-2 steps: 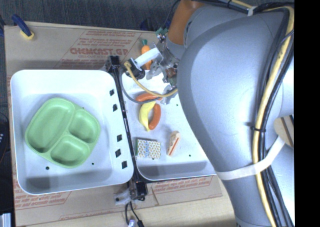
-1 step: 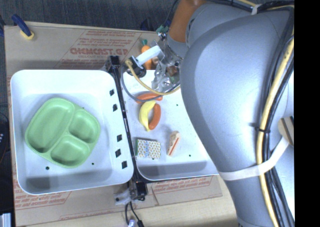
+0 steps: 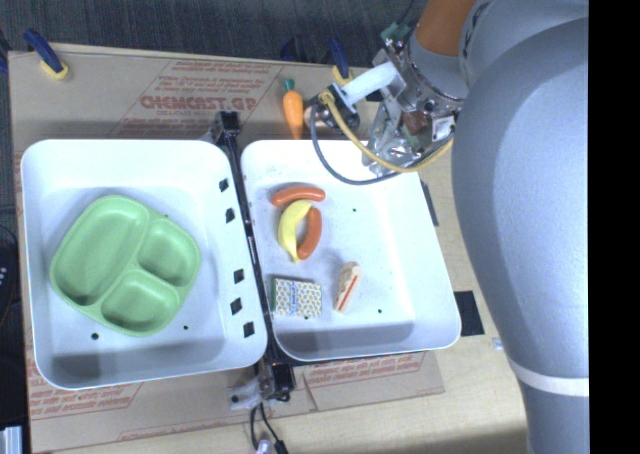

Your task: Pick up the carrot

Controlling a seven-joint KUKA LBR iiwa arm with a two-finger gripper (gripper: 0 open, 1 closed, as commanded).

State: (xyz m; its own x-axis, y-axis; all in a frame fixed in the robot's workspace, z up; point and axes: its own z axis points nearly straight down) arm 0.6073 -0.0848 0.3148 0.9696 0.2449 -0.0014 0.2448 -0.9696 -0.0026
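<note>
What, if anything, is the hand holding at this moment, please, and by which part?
It cannot be told: the hand sits at the right bin's far edge amid cables. The small orange carrot with a green top lies apart on the cardboard.

Even, fairly bright light falls from above, leaving the two white bins (image 3: 130, 342) close to washed out on their floors. Shadows are soft and short, gathering along the bins' near inner walls. The grey arm (image 3: 520, 192) looms large and slightly soft at the right. Overall sharpness is modest, fine print on the cardboard (image 3: 200, 97) blurring.
</note>
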